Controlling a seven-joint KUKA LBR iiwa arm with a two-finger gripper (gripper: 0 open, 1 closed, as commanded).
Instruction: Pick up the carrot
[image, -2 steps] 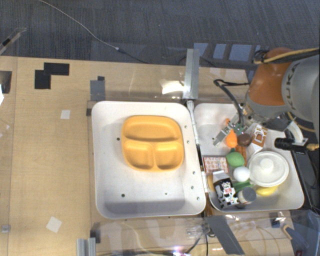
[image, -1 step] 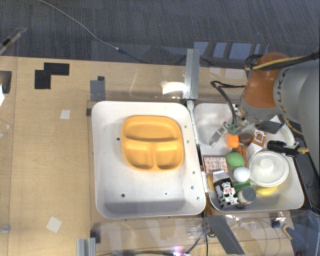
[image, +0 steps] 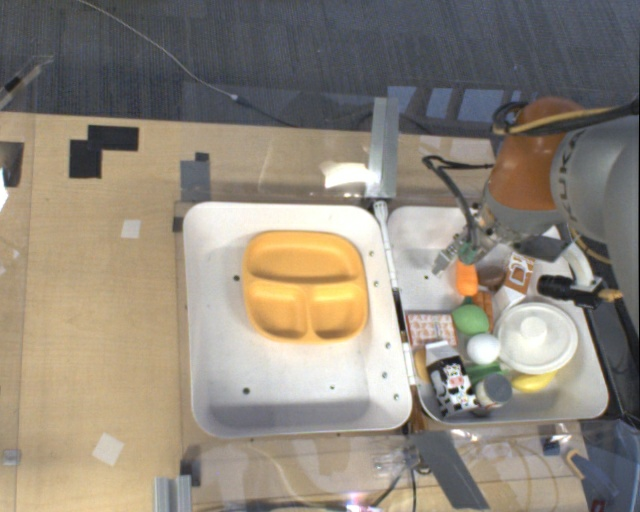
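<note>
Carrot (image: 467, 278) lies in the right bin (image: 415, 235), near the middle of its upper half, its orange body pointing down toward a green round item (image: 469, 320) just below it. The gripper (image: 462, 251) sits directly over the carrot's upper end, touching or nearly touching it, but the grey arm (image: 590, 180) with its orange band (image: 525, 165) covers much of the wrist, and I cannot tell whether the gripper is spread, pressed together or pinching the carrot. Just right of the carrot lies a small brown and white packet (image: 510, 272), and below that a white round lidded container (image: 537, 335) with a yellow item (image: 533, 381) peeking out beneath it. A white egg-like ball (image: 483, 349) rests beside the container, and a patterned card (image: 429, 328) and a black and white toy (image: 452, 385) lie toward the bin's left and lower side. The left bin (image: 215, 380) holds a yellow divided tray (image: 303, 284), well apart from the carrot.
</note>
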